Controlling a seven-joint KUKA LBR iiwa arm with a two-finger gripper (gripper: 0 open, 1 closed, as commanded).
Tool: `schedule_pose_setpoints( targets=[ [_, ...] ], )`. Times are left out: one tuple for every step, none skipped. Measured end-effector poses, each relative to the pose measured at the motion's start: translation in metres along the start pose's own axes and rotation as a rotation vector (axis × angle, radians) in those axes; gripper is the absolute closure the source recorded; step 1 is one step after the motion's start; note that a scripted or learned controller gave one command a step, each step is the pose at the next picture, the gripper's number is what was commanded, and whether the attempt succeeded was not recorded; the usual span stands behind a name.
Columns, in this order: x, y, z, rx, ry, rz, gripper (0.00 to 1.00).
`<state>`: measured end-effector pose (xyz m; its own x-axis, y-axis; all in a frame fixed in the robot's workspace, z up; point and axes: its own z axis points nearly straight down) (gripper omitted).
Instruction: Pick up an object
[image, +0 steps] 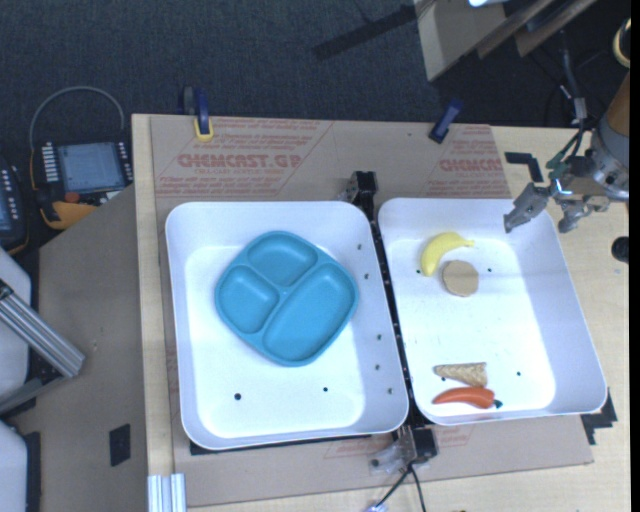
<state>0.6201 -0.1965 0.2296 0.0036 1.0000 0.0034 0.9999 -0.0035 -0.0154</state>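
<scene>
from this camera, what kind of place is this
Most likely a robotics lab test bench, not a kitchen. Two shallow white bins sit on a board clamped at its edge, toy food such as a banana and a carrot lies in the right bin, and a claw hovers over it.

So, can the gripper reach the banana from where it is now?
Probably yes. The gripper hovers open at the right bin's upper right edge, and the banana lies uncovered to its left. Only the round tan piece touches it from below.
</scene>
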Motion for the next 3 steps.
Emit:
schedule_pose_setpoints(
  targets=[
    [0.001,0.003,-0.009,-0.014,-0.003,-0.004,0.0],
    [-0.007,0.003,0.037,-0.01,-0.002,-0.003,0.0],
    [-0.001,0.01,0.093,-0.013,-0.002,-0.005,0.0]
  ],
)
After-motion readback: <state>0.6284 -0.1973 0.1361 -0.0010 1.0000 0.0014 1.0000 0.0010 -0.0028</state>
